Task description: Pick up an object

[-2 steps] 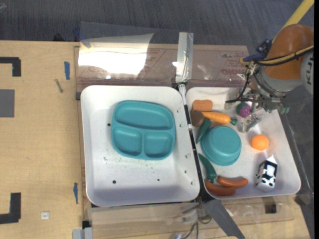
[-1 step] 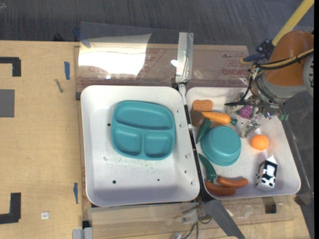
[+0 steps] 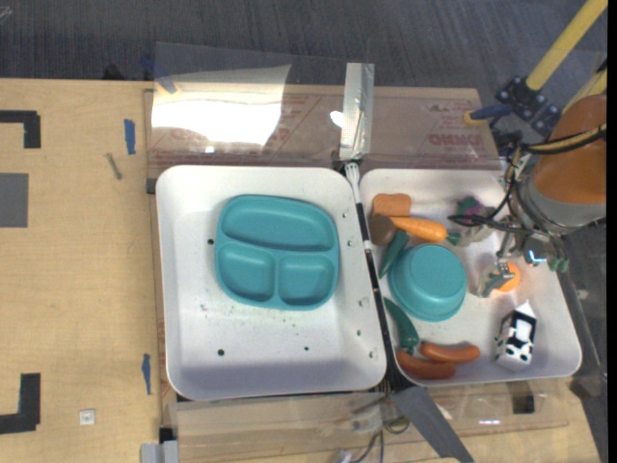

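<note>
Tool point(image 3: 505, 276) hanging over the right bin point(image 3: 569, 355)
Whether it is gripping is impossible to tell; it is sitting over a small orange piece point(image 3: 511, 276) beside the teal bowl point(image 3: 430, 281)

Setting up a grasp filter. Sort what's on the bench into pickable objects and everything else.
Pickable, right bin: teal bowl, carrot, sausage, cow toy, brown block.

Everything else: divided teal plate in the left bin, clear sheet, blue tape.
</note>
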Controlling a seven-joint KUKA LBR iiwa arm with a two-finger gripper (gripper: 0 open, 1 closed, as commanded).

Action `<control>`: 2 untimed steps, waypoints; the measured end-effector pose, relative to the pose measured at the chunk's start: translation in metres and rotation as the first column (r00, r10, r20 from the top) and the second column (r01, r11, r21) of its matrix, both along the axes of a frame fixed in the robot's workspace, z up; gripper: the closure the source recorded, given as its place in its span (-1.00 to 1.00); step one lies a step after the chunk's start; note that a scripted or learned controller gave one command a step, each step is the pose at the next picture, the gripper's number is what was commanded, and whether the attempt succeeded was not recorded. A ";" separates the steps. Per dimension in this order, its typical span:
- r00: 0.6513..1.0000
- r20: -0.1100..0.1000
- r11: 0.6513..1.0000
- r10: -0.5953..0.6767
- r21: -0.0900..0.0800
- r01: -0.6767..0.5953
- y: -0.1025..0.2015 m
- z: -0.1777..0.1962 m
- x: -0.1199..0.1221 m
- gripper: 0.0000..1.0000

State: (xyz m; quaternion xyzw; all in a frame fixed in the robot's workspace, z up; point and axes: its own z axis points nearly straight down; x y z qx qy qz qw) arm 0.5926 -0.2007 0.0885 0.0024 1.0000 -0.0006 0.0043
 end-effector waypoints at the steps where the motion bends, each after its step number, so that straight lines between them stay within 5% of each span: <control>1: 0.997 0.002 0.997 -0.075 0.002 0.075 -0.004 0.000 0.000 -1.00; 2: 0.990 -0.001 0.990 -0.138 0.002 0.138 0.038 -0.001 0.063 -1.00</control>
